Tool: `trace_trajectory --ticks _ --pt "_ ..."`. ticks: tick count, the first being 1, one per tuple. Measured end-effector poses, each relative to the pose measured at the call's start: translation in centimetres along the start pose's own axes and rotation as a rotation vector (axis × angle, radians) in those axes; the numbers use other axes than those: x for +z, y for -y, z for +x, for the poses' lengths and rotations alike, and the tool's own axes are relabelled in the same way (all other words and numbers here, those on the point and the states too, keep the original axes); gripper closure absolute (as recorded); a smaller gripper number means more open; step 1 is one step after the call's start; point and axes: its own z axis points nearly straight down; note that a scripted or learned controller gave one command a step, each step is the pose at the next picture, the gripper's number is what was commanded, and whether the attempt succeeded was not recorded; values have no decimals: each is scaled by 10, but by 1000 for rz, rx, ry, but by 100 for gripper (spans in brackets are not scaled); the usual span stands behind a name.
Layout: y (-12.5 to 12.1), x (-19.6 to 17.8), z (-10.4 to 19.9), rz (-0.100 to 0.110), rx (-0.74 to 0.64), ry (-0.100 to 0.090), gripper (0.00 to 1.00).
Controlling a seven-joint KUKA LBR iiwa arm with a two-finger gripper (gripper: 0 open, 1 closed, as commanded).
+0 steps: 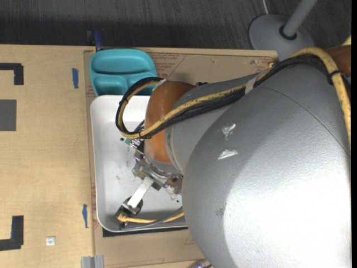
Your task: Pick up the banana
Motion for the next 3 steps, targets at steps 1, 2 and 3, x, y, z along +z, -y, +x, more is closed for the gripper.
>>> trace_trajectory --ticks 1,2,3 --pt "-1 62 1 0 -259 -3 0" --pt "0 62 3 -2 108 -7 0" --pt "-33 15 28 -1 437 -3 0"
